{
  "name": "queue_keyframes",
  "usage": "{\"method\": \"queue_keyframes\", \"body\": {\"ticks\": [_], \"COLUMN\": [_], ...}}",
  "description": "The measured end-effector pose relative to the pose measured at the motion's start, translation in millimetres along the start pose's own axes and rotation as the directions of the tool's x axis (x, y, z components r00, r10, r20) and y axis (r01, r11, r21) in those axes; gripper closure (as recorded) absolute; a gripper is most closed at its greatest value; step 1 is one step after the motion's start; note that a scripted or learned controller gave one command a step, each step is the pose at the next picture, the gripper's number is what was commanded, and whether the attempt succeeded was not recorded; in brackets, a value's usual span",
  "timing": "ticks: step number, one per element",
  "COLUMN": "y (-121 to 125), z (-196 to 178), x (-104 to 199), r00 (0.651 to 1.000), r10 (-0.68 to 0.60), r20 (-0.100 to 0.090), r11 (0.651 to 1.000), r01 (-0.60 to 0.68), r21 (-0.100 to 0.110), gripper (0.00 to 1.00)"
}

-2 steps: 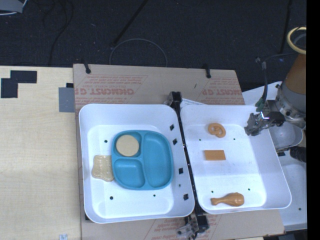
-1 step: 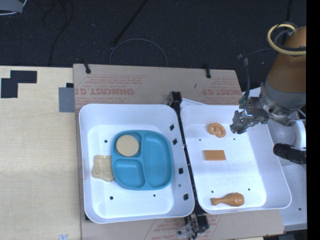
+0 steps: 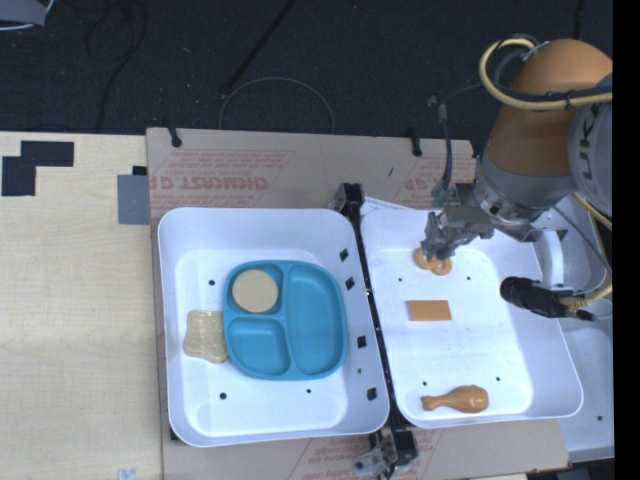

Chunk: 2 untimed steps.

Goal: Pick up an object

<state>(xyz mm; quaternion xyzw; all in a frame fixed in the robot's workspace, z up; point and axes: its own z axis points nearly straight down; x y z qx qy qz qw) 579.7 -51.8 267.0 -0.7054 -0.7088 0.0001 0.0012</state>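
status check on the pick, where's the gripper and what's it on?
Gripper down at far end of right bin, on small orange piece. Grasp unconfirmed. Orange slab and drumstick lie apart, nothing in the way.

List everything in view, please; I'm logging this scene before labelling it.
Bins: two, white, side by side on the bench.
Divided plate: one, blue, left bin.
Round cracker-like disc: one, tan, in the plate's upper-left compartment.
Bread-like piece: one, pale yellow, left bin, against the plate's left edge.
Pretzel-like piece: one, orange-brown, right bin, top, under the tool.
Flat rectangle: one, orange, right bin, middle.
Drumstick: one, orange-brown, right bin, bottom.
Arm: one, grey and orange, right.
Tool: one, dark, over the pretzel-like piece.
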Motion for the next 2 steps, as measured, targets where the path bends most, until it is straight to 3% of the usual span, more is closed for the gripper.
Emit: {"method": "queue_keyframes", "body": {"ticks": [2], "y": [15], "z": [20], "x": [117], "r00": [1.000], "r10": [0.000], "r20": [0.000], "r11": [1.000], "r01": [0.000], "r21": [0.001], "gripper": [1.00]}}
